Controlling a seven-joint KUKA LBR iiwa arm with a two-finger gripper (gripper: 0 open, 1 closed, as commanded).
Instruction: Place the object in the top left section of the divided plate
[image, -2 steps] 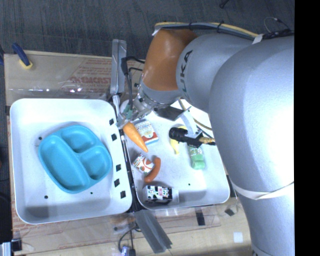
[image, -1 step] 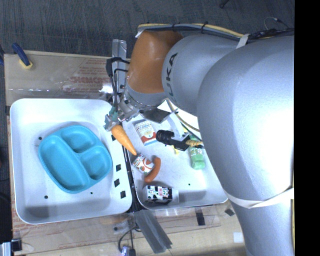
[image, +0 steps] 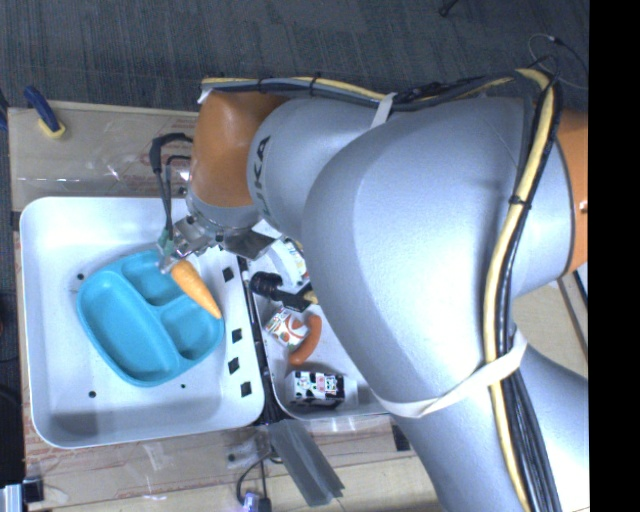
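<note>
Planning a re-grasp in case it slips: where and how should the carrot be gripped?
Grip the carrot at its thick upper end, beside the gripper, coming from above with the fingers across its width. It lies slanted over the blue divided plate, tapering to a narrow tip at lower right.

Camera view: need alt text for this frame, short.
A grey arm's gripper hangs over a blue divided plate in the left white bin, an orange carrot at its tip. The right bin holds small items.
</note>
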